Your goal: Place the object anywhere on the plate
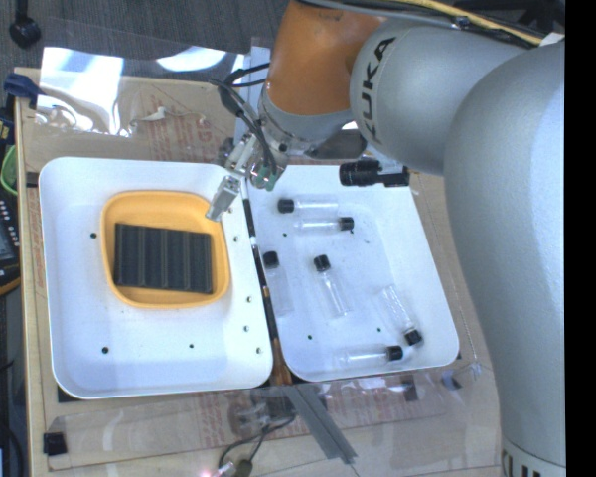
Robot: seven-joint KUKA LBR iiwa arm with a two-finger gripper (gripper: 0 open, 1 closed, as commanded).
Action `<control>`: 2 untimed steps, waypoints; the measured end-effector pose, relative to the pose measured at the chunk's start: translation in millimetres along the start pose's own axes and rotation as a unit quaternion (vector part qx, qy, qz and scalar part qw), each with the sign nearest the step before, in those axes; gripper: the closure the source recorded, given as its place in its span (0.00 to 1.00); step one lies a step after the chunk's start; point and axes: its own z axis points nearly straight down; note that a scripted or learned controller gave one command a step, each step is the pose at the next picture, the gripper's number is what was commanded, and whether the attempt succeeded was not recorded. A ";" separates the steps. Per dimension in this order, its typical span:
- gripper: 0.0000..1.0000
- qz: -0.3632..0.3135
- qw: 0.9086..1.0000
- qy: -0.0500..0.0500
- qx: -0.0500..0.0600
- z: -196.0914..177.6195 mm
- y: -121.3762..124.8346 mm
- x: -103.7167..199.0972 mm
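A yellow plate (159, 208) lies in the left white bin (79, 346), with a dark grey ridged block (165, 258) resting in its middle. Several clear vials with black caps, such as one (330, 288) mid-bin and one (371, 354) near the front, lie scattered in the right bin (427, 266). My gripper (228, 189) hangs over the divide between the two bins, its tip just above the plate's back right corner. I cannot make out anything held in it.
The big grey arm with its orange band (313, 48) covers the back right of the bench and part of the right bin. A loose black cap (270, 259) lies near the right bin's left wall. Crumpled clear film (89, 87) lies behind the left bin.
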 end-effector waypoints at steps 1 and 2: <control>0.00 -0.269 0.963 0.001 0.000 25.7 -21.5 -13.6; 0.00 -0.291 0.957 -0.001 -0.001 11.2 -50.4 -44.6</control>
